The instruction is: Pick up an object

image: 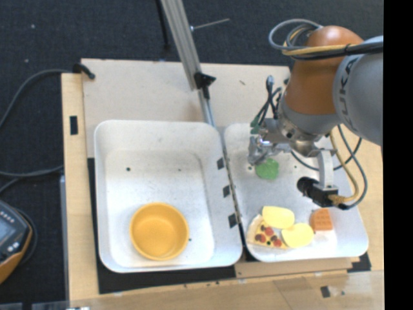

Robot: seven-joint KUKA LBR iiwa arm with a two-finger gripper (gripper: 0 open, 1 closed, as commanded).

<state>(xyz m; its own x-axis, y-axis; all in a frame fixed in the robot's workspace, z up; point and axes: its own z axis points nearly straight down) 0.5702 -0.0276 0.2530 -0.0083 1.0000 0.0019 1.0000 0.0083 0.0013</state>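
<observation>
My gripper (260,152) hangs over the upper left part of the right bin (348,237), just above a small green object (267,169). The green object lies right under the fingertips, partly hidden by them. Toward the front of the same bin lie a yellow piece (278,216), a second yellow piece (297,236), a pizza slice toy (262,233) and an orange block (321,220). A yellow bowl (159,230) sits in the front of the left bin (110,173).
A slanted metal pole (187,50) rises behind the bins and meets the bench near their shared edge. Black cables loop around the wrist on the right. A black cable lies on the dark floor at far left.
</observation>
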